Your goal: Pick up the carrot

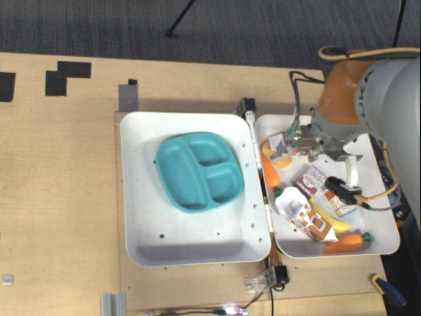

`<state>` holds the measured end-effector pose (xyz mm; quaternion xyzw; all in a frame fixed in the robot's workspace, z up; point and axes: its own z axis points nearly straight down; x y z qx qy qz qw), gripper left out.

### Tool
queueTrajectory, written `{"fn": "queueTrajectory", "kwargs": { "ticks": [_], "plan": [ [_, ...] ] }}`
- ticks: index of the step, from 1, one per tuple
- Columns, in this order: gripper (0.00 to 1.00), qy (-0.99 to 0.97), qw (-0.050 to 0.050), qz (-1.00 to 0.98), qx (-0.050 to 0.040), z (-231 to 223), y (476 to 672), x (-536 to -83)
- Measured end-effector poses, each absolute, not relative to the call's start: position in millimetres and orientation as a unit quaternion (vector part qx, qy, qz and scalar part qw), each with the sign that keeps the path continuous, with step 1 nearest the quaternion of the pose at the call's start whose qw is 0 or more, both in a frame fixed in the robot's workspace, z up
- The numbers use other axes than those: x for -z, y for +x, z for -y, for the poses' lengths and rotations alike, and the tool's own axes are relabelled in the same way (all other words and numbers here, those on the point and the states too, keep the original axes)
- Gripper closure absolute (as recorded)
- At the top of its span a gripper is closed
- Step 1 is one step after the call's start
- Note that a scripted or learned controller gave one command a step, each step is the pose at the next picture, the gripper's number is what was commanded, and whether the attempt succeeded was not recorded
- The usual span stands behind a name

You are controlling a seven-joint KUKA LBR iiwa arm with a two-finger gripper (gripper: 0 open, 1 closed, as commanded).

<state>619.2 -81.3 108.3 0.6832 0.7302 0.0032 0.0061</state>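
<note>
A light wooden counter [59, 196] carries two shallow white bins side by side, left bin [141, 242] and right bin [388, 236].

Smooth white plastic bins [141, 255], matt teal plastic tray [197, 171], pale wood-look bench [59, 196], glossy orange carrot [343, 243]

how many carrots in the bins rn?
2, both in the right bin: one carrot along its left wall, below the claw; another carrot at the near edge beside the banana. The clutter could hide more.
</note>
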Motion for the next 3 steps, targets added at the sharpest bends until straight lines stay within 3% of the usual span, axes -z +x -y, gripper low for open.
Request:
{"fn": "queueTrajectory", "kwargs": {
  "ticks": [1, 3],
  "plan": [
    [0.00, 0.738, 0.012, -0.675, -0.0095, 84, 598.8, -94],
    [0.00, 0.861, 0.010, -0.509, -0.0100, 87, 582.9, -94]
  ]
}}
